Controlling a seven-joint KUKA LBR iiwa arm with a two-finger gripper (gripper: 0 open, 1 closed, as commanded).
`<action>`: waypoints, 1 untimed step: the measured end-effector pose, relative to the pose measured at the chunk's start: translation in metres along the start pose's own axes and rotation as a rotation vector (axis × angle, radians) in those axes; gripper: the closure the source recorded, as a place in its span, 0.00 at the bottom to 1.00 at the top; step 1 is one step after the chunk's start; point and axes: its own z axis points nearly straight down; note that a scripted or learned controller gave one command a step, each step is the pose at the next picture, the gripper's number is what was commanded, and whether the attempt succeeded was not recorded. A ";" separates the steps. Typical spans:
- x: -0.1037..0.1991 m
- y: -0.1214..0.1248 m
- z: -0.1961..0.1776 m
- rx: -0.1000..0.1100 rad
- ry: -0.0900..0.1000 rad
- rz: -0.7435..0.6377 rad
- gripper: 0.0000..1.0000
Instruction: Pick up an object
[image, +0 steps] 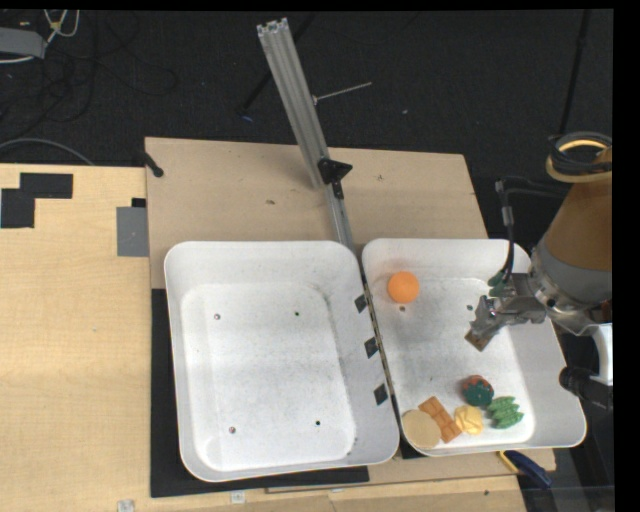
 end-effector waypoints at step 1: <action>-0.001 0.001 -0.036 0.003 0.000 0.000 1.00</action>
